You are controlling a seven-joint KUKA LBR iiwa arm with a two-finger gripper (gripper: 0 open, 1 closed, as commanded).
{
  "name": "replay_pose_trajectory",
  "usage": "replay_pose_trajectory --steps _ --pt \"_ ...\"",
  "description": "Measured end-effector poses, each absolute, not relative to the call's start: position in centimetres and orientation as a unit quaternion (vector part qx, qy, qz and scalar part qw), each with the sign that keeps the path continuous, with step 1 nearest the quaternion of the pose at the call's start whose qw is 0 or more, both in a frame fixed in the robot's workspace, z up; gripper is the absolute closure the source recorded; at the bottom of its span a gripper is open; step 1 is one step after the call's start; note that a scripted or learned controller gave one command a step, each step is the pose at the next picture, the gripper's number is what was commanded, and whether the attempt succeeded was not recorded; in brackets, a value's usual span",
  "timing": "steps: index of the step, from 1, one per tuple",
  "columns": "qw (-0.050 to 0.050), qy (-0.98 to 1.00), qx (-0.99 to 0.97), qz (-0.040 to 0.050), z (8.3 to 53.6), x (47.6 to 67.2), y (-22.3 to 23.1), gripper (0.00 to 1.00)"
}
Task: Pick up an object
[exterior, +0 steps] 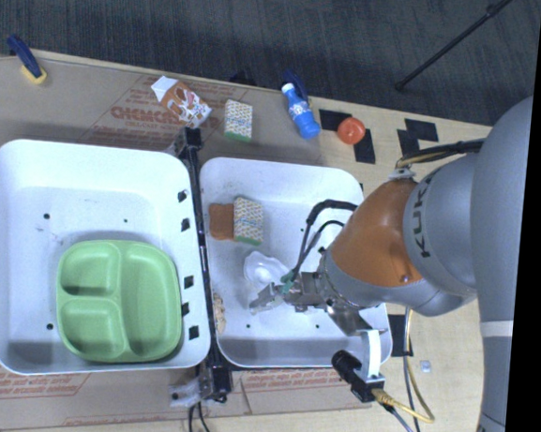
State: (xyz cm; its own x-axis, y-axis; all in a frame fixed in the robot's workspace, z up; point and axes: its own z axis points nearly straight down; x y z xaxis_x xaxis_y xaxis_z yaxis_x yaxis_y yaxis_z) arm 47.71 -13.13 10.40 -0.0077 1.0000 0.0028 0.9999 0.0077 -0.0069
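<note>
Clear crumpled plastic wrapper [262, 269] lies just left of the pincer [268, 298] in the right bin [283, 176]; whether the pincer is open cannot be told.

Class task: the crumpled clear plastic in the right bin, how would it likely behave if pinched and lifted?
The crumpled clear plastic looks thin and wrinkled, so probably floppy and light. Its glossy sheen suggests it may slip. Lying loose beside the gripper, it would likely slide if nudged.
</note>
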Motion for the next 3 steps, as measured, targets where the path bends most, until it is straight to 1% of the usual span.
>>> replay_pose_trajectory --steps 1,2,3 --pt "0.002 -0.710 -0.704 0.0011 9.1 52.4 -9.6 0.00" --pt "0.000 -0.709 -0.705 -0.0001 9.2 62.7 -11.6 0.00" --pt "0.001 -0.711 -0.703 0.0005 10.2 62.7 -11.6 1.00"
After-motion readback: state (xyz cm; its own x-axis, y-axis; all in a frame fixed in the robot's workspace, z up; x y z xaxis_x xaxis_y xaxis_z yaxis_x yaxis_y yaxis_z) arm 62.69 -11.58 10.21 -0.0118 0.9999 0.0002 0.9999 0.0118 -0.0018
